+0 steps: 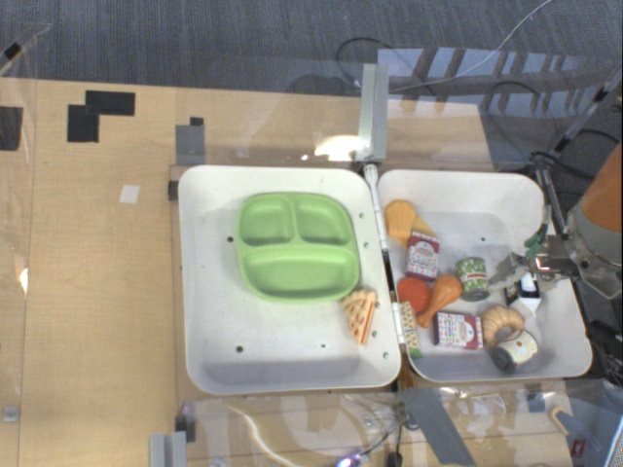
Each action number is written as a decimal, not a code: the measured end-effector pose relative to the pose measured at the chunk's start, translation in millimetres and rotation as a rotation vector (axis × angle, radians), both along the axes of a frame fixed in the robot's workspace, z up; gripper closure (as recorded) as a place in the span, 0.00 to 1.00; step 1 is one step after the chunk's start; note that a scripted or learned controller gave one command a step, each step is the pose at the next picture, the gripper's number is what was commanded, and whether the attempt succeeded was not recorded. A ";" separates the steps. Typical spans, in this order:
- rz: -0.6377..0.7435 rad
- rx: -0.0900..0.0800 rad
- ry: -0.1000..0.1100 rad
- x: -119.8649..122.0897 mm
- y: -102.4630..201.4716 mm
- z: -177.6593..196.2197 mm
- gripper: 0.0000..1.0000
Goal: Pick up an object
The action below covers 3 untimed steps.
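Two white bins; the left bin (209, 358) holds one green divided plate (297, 246) and one waffle piece (359, 313) just beside the plate's corner; the right bin (487, 193), beyond the plate, holds about ten toy foods (two small cartons, one green can (472, 276)); gripper (527, 265) hovers there, finger state indeterminate.

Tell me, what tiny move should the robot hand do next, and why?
Probably drop straight down a little. The gripper hovers at the right side of the right bin with nothing between its fingers, and the croissant and small can lie just below it in the view, so lowering toward them looks like the shortest way to a grab.
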State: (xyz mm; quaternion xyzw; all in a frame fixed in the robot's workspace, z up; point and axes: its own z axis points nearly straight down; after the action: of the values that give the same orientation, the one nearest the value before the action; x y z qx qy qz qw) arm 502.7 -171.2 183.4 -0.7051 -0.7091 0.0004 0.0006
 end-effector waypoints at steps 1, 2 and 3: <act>0.142 -0.008 -0.021 28.4 -24.6 -59.2 0.00; 0.341 -0.024 -0.042 74.6 -40.7 -76.4 0.00; 0.437 -0.020 -0.033 93.9 20.9 -69.7 0.00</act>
State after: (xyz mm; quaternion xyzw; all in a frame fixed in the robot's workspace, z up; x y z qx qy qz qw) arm 596.6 -150.3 113.7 -0.5348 -0.8448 -0.0043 -0.0181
